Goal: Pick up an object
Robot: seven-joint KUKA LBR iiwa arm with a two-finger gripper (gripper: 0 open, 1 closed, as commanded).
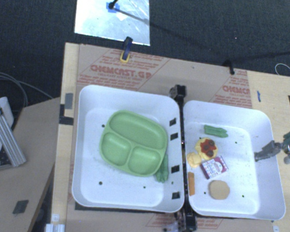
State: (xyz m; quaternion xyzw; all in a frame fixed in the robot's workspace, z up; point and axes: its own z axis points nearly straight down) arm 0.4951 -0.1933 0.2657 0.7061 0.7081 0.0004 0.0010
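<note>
The wooden surface [155, 70] carries two shallow white bins side by side, with a sheet of printed cardboard under them. The left bin [82, 184] holds a light green divided tray [133, 143] with three compartments, lying flat and turned a little in the bin. A darker green piece [163, 169] lies against the tray's lower right corner, close to the wall between the bins.

The right bin [268, 202] holds a cluster of small toy-food items toward its left half. A green bumpy piece [215, 131] lies nearest the bin's far side. Below it sits a yellow piece with a red top [207, 145], and just beside that, lower left, a plain yellow piece [194, 158]. A small red-and-white packet [214, 167] lies tilted just below the yellow and red piece. A round tan biscuit-like disc [219, 189] rests nearer the front wall, apart from the packet. A thin orange stick [191, 182] lies along the left wall of this bin.

The gripper [263, 151] reaches in from the right over the right bin's right edge, well apart from the cluster of items. Nothing sits between its fingers; whether they are spread or pressed together cannot be told from this view.
</note>
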